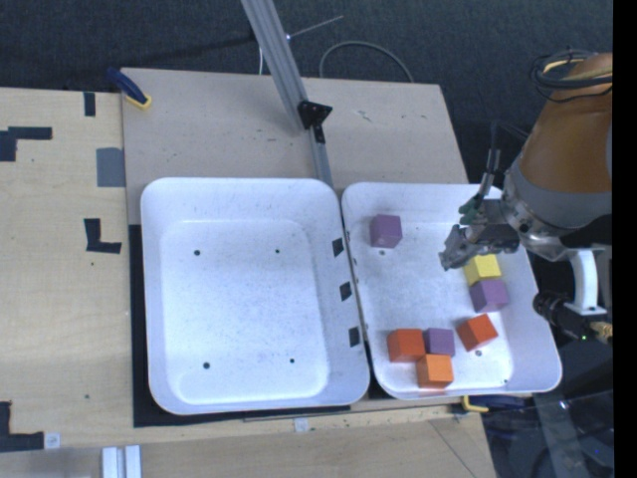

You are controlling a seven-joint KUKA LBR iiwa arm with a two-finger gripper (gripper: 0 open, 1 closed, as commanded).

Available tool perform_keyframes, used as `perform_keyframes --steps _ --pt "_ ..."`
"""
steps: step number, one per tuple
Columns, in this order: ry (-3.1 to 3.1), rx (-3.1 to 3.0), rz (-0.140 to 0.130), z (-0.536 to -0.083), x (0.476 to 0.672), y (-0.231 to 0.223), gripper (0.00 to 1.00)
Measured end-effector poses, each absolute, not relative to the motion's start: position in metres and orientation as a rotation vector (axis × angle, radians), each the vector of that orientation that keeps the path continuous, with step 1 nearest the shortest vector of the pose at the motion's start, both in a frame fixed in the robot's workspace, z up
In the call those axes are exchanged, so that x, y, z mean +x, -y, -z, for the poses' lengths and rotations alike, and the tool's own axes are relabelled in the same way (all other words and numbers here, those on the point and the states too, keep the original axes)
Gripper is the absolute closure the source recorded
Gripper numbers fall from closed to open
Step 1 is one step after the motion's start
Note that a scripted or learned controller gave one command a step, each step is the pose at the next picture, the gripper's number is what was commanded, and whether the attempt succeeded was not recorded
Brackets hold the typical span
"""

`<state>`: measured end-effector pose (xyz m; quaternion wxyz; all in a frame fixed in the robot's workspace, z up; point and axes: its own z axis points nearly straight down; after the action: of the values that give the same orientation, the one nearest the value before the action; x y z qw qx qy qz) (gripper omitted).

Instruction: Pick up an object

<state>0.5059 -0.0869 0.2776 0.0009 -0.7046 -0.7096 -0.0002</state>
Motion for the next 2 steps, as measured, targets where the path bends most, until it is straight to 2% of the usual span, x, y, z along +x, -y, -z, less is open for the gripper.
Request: perform_keyframes --steps 1,2 --pt "2.228 -2.213 -0.001 -0.277 0.513 0.038 1.00" --pt "2.226 -2.211 -0.003 -0.257 0.519 -0.022 1.00"
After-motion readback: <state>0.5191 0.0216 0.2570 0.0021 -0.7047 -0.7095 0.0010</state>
